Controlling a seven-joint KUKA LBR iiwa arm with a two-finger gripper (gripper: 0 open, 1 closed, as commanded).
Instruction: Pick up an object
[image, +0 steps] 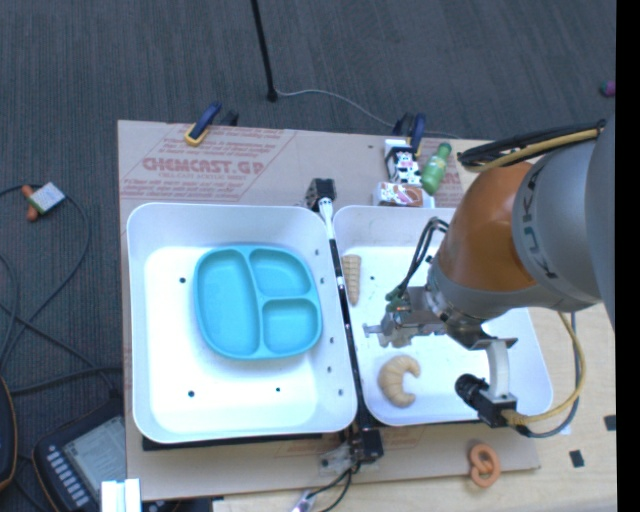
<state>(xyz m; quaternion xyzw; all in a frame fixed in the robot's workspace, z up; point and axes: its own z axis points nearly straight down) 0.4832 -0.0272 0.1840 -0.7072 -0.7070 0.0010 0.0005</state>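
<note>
Camera view: I hang my gripper (400, 322) over the right bin (535, 385), just above the croissant (399, 381) lying near that bin's front-left corner, placed so as to drop on it; whether my hand is spread or pressed together I cannot tell. A cone (351, 276) rests along the left wall; the blue tray (258, 302) occupies the left bin (160, 400).

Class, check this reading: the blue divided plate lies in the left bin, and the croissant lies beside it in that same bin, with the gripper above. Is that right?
Not quite. The camera view shows the croissant in the right bin, not the left bin. The blue divided plate does lie in the left bin, and the gripper is just above the croissant.
</note>
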